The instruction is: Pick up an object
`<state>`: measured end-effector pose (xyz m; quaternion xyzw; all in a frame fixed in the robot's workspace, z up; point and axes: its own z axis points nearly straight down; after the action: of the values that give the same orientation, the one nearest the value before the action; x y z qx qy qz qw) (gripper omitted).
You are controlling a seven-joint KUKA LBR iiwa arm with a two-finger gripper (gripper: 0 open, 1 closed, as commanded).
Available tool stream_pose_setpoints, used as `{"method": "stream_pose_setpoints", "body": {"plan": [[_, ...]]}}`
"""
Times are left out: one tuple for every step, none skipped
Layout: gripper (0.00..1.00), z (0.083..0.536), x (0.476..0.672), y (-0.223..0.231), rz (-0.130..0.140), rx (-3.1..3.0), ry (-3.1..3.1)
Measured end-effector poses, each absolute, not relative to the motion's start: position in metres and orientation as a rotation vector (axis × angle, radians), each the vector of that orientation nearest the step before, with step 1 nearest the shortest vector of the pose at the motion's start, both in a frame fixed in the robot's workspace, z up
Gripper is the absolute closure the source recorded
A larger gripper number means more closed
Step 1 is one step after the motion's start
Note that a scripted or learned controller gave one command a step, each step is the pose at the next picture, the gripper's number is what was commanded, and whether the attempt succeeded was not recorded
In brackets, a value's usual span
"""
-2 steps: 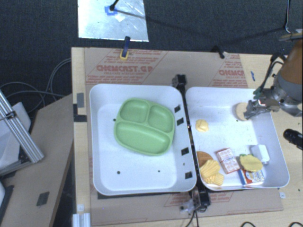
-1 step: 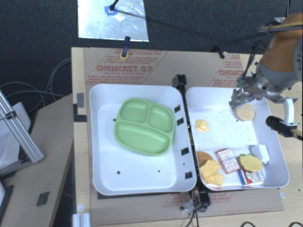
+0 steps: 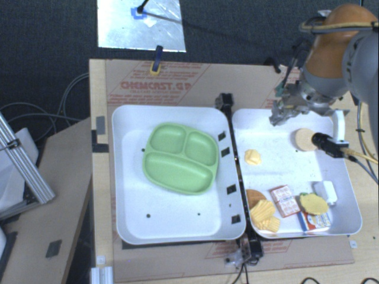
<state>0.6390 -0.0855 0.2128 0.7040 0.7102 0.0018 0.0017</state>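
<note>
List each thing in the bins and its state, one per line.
Green tray: flat, alone in left bin.
Yellow lump: loose, mid right bin.
Tan disc: flat, far side.
Crackers: near corner.
Gripper: above far edge, holding nothing visible.

Two shallow white bins sit side by side on a cardboard sheet (image 3: 160, 84) printed with red lettering. The left bin (image 3: 127, 158) holds a green three-compartment tray (image 3: 180, 157). A reflective square panel (image 3: 141, 16) lies beyond the cardboard. Aluminium framing (image 3: 23, 164) and loose cables (image 3: 71, 90) occupy the left margin.
</note>
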Motion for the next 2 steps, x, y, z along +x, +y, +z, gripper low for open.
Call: {"method": "stream_pose_setpoints", "body": {"plan": [[1.00, 0.236, 0.666, -0.055, 0.008, 2.210, 2.227], [1.00, 0.216, 0.662, -0.061, 0.001, 2.219, 2.222]]}}
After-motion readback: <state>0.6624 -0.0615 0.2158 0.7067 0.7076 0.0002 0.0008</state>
